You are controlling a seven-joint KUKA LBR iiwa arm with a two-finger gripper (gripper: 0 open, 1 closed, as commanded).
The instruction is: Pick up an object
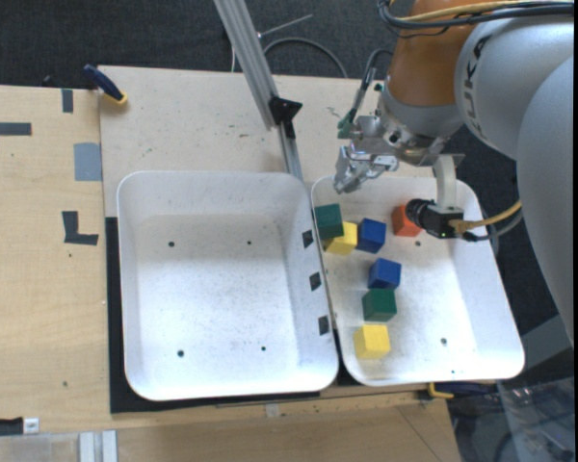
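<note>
My gripper (351, 177) hangs over the far left corner of the right bin (482, 287), just above and behind a green cube (328, 220). That cube touches a yellow cube (343, 242), with a blue cube (371, 234) beside them. An orange cube (405, 220) lies to the right, near the far wall. Lower in the bin sit a second blue cube (385, 273), a second green cube (379, 303) and a second yellow cube (372, 340). I see nothing in the gripper.
The left bin (144, 258) stands beside the right one, sharing a raised rim. A slanted metal bar (260, 65) crosses the bench behind the bins. The arm's grey and orange body (462, 46) overhangs the right bin's far side.
</note>
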